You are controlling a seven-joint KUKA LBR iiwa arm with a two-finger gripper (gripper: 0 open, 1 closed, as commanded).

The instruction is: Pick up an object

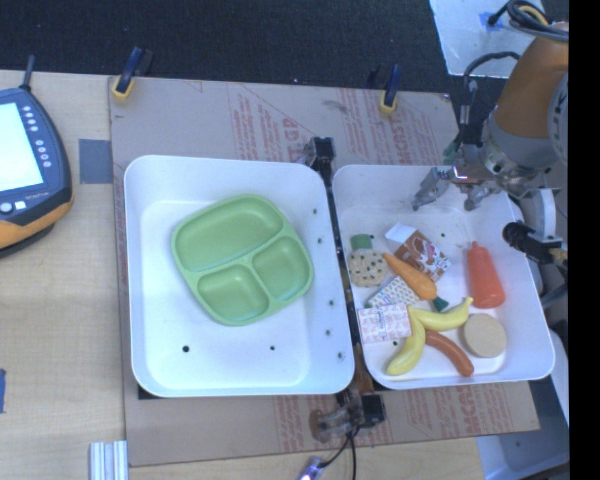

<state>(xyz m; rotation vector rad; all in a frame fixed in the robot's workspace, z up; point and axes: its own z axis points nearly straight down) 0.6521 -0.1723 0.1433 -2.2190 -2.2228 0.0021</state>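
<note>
My worktop [60,308] carries two white bins over printed cardboard, its red lettering too faint for me to read. The left bin [145,268] holds a green divided plate [242,258]; the right bin [525,363] holds crowded toy food. My tool [456,190] hangs spread open and empty over that bin's far end. The bananas [425,333], carrot [410,276] and sausage [450,353] touch, so I risk pinching two or knocking one aside.

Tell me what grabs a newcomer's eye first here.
The green divided plate lies alone in the left bin. The right bin holds a jumble of toy food, with a banana and a red bottle among it. The claw hangs open over that bin's far edge.
</note>
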